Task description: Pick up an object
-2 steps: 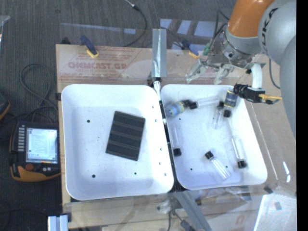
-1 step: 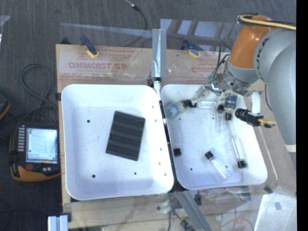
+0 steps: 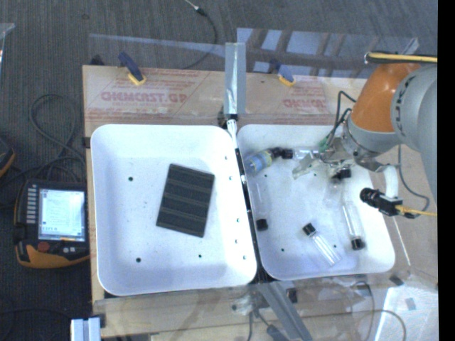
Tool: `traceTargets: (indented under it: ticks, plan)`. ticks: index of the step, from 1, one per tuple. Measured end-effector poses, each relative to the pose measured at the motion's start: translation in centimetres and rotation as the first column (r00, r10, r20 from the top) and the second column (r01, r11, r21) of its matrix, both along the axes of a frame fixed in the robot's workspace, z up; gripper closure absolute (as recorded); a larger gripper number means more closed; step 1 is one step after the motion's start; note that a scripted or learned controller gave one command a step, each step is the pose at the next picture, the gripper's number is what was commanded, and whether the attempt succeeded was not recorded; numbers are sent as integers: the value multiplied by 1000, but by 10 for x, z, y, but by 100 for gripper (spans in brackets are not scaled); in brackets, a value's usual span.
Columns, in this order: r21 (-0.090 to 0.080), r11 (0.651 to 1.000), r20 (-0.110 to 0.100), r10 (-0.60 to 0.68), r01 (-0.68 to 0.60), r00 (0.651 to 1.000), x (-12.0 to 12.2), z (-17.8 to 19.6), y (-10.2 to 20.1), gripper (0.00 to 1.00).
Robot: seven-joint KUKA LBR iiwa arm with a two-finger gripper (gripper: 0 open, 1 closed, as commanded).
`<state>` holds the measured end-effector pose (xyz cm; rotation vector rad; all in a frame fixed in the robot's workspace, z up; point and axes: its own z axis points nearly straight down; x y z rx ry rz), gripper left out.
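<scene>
My gripper point(image 3: 310, 164) hangs low over the far part of the right bin point(image 3: 284, 261), reaching in from the right under the orange-banded wrist. Just left of it lie a small clear bottle point(image 3: 257, 160) and a small black piece point(image 3: 284, 152). In the same bin, two clear tubes with black caps lie nearer the front: one point(image 3: 321, 242) in the middle, the other point(image 3: 352, 224) to the right. A small black cap point(image 3: 261, 224) sits by the left wall. I see nothing held in the gripper.
A black ridged rectangular pad point(image 3: 185, 199) lies in the middle of the left bin point(image 3: 114, 261). A raised divider separates the two bins. A handheld control pendant point(image 3: 53, 222) rests off the bench at left.
</scene>
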<state>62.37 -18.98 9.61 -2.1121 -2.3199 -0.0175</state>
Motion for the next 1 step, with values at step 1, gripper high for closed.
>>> traceTargets:
  ticks: [1]
  plan:
    - [15,1000,-30,27,-26,999,46,-7,-5,0]
